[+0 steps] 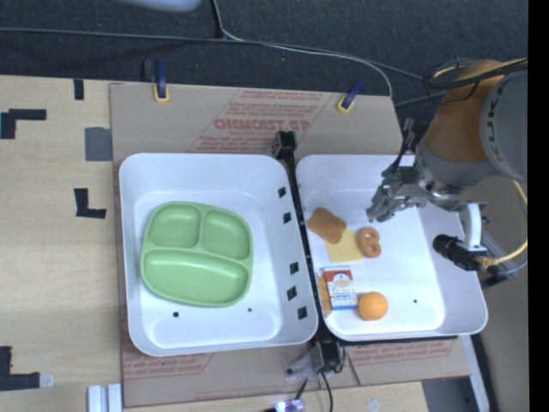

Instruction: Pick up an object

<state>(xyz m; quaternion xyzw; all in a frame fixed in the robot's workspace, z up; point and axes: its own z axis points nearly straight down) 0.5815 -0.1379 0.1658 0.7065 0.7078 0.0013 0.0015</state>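
Orange (372,305) (round, maybe fruit) lies below gripper (383,208).

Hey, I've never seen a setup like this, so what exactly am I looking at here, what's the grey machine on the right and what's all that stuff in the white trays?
One camera fixed above a bench looks down at a slant. The grey machine with the orange band is a robot arm reaching in from the right. Its tip is a two-finger gripper that hangs over the right bin and holds nothing.

Two shallow white bins sit side by side. The left bin holds a green divided plate. The right bin holds small toy foods: a brown bread-like piece, a yellow slice, a small pretzel, an orange and a little red and white box.
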